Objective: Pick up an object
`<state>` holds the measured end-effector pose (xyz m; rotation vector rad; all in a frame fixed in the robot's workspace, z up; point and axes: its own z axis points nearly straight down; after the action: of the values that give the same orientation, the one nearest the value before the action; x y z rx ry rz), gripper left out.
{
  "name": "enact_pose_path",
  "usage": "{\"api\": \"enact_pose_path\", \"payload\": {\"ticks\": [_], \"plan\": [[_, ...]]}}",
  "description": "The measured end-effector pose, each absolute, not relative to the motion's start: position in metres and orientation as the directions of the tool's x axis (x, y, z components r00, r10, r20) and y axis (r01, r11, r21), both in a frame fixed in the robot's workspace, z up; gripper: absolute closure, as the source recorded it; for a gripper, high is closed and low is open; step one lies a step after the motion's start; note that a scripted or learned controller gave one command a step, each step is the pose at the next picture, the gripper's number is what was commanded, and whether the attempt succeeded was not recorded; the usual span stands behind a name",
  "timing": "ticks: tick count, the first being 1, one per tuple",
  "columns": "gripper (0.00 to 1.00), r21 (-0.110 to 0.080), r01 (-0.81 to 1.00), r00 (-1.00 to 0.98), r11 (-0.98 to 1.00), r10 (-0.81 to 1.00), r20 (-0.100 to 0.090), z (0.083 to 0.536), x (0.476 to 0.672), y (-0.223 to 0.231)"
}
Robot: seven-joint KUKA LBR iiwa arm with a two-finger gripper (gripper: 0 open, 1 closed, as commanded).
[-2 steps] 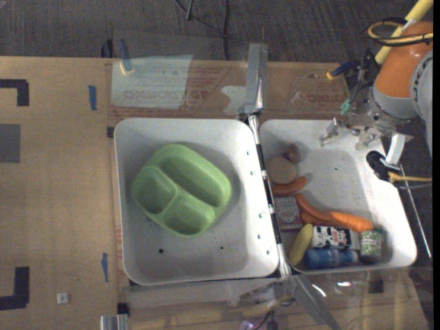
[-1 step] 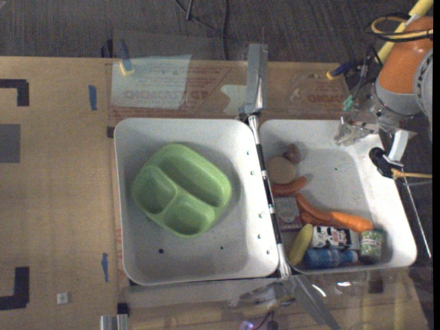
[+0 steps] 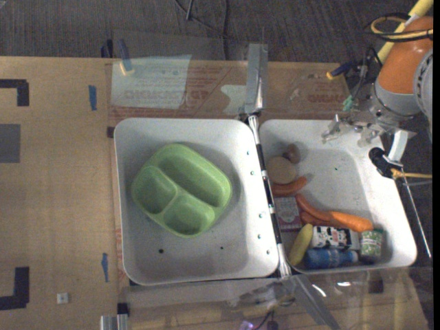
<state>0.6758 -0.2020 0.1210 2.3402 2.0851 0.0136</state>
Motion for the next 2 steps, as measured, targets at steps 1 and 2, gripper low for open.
{"api": "enact_pose_path", "payload": {"ticks": [1,2], "plan": [[0.00,0.004,0.998,-0.069,0.069,0.998,0.000,0.086,0.605,-0.147],[0.00,0.003,0.998,-0.067,0.067,0.998,-0.002,0.086,0.668,-0.178]]}}
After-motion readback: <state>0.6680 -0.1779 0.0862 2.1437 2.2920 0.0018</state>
